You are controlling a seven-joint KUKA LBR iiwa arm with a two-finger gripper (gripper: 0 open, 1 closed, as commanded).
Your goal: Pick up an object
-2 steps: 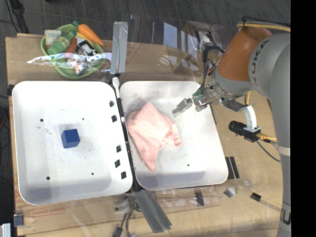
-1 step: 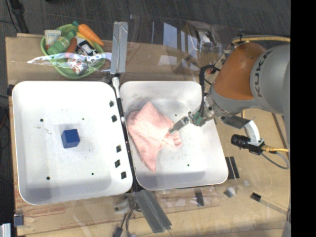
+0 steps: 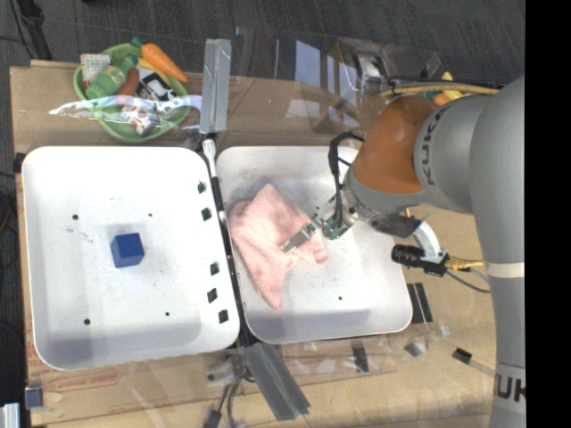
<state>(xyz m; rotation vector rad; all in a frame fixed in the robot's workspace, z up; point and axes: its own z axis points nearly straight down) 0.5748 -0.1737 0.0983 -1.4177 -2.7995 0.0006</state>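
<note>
I see the gripper low in the right bin, its tip on the pink cloth that lies crumpled in that bin's left half; I cannot tell how it is set. A blue cube sits alone in the left bin, well apart.

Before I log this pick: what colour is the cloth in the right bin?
Pale pink cloth, seen clearly in the overhead camera view.
</note>
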